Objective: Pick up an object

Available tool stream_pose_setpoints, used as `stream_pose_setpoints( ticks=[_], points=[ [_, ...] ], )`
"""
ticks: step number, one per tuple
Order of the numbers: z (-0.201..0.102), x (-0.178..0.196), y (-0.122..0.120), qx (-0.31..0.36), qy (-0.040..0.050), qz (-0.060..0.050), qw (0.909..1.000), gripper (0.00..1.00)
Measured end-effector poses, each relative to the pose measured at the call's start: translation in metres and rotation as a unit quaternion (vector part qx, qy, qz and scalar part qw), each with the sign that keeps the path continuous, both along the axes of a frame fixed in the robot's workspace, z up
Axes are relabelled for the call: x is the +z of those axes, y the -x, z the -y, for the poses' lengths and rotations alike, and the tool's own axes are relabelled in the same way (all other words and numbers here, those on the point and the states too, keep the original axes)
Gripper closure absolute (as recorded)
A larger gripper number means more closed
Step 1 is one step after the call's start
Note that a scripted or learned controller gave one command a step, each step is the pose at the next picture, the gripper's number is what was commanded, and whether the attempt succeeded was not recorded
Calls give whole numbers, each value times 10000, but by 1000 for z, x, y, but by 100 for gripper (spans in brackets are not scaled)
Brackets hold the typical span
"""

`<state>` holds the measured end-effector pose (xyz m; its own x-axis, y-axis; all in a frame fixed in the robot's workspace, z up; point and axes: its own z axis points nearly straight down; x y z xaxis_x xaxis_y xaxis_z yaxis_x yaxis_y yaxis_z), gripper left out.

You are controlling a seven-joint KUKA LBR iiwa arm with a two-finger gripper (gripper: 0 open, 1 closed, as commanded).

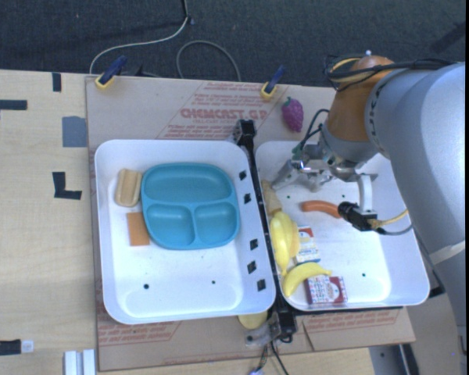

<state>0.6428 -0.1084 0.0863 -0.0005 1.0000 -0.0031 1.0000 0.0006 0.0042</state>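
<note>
**Legible markings on the bench**

The brown cardboard sheet (211, 112) under the two bins carries red printing, seen upside down from this camera; one line of large letters appears to read "CHEMCAST GP", though the letters are not fully clear. Fainter red lines of print above and along the sheet's lower edge are too small to read. The small red and white packet (325, 291) in the right bin (406, 283) bears print that is too blurred to read.

A pale wooden bench (31, 233) stands against dark grey carpet (78, 14) crossed by a thin white cable (152, 39).
</note>
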Motion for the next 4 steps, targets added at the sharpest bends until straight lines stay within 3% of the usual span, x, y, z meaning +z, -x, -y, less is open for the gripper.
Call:
stream_pose_setpoints(
  ticks=[2, 4],
  points=[
    [-6, 0, -6, -13, 48, -31, 10000, 0],
    [-5, 0, -3, -12, 30, -3, 10000, 0]
  ],
)
